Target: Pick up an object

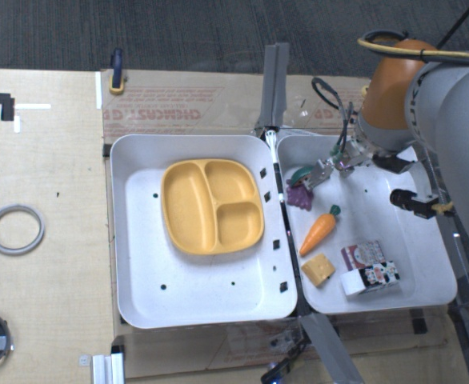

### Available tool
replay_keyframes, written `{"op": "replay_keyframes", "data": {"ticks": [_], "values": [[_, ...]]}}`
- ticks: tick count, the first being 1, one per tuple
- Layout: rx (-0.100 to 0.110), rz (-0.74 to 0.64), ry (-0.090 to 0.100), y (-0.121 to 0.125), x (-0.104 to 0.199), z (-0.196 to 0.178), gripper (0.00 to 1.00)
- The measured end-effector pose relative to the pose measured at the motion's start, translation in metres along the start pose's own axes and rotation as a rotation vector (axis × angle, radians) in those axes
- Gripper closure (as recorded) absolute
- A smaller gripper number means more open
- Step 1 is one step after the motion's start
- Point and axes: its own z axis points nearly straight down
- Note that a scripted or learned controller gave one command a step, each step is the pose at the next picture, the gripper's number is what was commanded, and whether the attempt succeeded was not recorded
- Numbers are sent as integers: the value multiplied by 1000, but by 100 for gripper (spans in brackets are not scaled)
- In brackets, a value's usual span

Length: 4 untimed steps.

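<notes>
Here arm [426, 78] reaches over right bin [426, 282] | yellow divided plate [213, 206] in left bin [138, 238], left of carrot | gripper [318, 174] above-left of carrot, at teal item [301, 173], finger state unclear | carrot [318, 230] mid-bin | box [368, 266] right-below carrot | purple piece [299, 198] above-left | cheese [318, 270] just below

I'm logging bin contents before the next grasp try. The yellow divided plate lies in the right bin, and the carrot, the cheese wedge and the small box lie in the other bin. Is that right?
Not quite. The camera view shows the yellow divided plate in the left bin. The carrot, the cheese wedge and the small box lie in the other bin, the right bin, as you said.
</notes>
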Motion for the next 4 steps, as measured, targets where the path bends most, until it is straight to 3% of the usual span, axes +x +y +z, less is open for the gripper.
{"op": "replay_keyframes", "data": {"ticks": [1,2,3,4], "values": [[0,-220,2,-80,28,0,0],[0,-217,1,-80,27,-9,100],[0,-217,2,-80,27,-9,0],[3,188,3,-104,39,1,0]]}}
